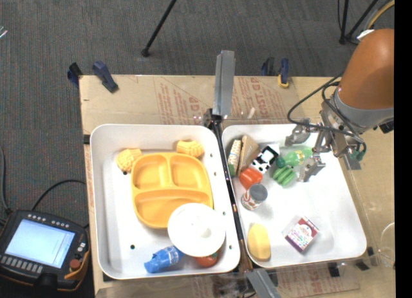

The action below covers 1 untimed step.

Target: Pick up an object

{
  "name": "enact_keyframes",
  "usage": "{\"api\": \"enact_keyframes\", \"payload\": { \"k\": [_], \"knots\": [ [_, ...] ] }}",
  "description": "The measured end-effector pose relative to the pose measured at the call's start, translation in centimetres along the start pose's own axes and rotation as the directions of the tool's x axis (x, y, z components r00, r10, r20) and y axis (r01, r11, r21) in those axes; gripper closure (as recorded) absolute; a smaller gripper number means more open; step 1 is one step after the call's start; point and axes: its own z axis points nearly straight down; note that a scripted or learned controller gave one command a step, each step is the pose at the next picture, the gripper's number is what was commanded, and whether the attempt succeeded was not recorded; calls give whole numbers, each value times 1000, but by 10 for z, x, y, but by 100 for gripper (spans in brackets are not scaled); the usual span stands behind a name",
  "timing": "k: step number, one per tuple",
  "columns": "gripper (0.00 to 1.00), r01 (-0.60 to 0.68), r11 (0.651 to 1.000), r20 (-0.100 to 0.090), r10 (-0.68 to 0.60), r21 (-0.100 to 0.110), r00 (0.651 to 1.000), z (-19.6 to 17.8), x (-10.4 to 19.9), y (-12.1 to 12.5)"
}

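My gripper [306, 151] hangs low over the back right part of the right bin [341, 226], with its two fingers spread apart, so it is open. A green toy [295, 159] lies just left of the gap between the fingers, and a second green piece [283, 175] lies below it. I cannot tell whether a finger touches the green toy. Nothing is clamped between the fingers. Further left lie a black-and-white cube [264, 158], a brown wedge [247, 150], a red piece [250, 177] and a small can [256, 195].
A yellow lemon [259, 241] and a pink box [301, 234] lie at the right bin's front. The left bin [103, 226] holds a yellow divided plate [170, 184], a white lid [196, 228], two yellow corn pieces [127, 158], a blue bottle [162, 259] and a red ball [206, 261].
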Motion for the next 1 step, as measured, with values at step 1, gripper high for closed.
{"api": "enact_keyframes", "payload": {
  "k": [1],
  "knots": [
    [0,66,998,19,-66,5,998,106,1,8]
  ]
}}
